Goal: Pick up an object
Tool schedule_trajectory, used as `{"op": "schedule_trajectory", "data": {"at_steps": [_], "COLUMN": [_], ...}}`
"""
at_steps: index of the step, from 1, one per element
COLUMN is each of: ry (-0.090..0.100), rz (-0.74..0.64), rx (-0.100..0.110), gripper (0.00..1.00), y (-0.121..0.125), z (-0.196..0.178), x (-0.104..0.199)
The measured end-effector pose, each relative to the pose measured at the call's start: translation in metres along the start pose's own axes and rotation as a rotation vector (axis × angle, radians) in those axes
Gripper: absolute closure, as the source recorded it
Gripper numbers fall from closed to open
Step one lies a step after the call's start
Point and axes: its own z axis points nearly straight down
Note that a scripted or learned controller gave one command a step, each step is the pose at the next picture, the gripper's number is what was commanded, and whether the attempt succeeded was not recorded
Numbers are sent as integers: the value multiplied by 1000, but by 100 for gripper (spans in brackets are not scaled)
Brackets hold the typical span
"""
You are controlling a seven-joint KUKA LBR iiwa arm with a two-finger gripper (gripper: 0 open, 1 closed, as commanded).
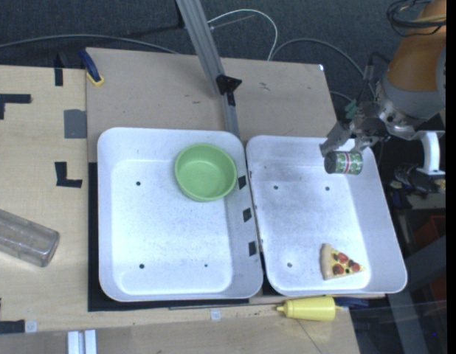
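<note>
From my remote station I record the following, left to right. A clear plastic cylinder (20, 236) lies on its side at the bench's left edge, well apart from the bins; black tape marks (66, 174) sit on the bench top near it. The left bin (121, 198) carries a green bowl (206, 171), upright, near its far edge and toward its right-hand side; a grey pole (206, 43) slants across the bench's far edge and ends just beyond the seam between the two bins. The right bin (375, 220) carries a toy pizza slice (340, 262) lying flat near its front right corner; a yellow squeeze bottle (311, 308) lies on its side on the bench, just beside that bin's front rim. The gripper (343, 153) hangs over the right bin's far right corner, and a small can (344, 162) with a green and red label sits between its fingers, on its side and raised above the bin floor; I judge the fingers closed against the can, with the arm (412, 65) reaching in from the bench's right edge.
</note>
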Motion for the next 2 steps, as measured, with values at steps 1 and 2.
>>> {"op": "schedule_trajectory", "data": {"at_steps": [1, 2], "ry": [2, 3], "rz": [-5, -6], "rx": [6, 5], "gripper": [100, 100], "y": [16, 24], "z": [15, 14], "x": [58, 118]}}
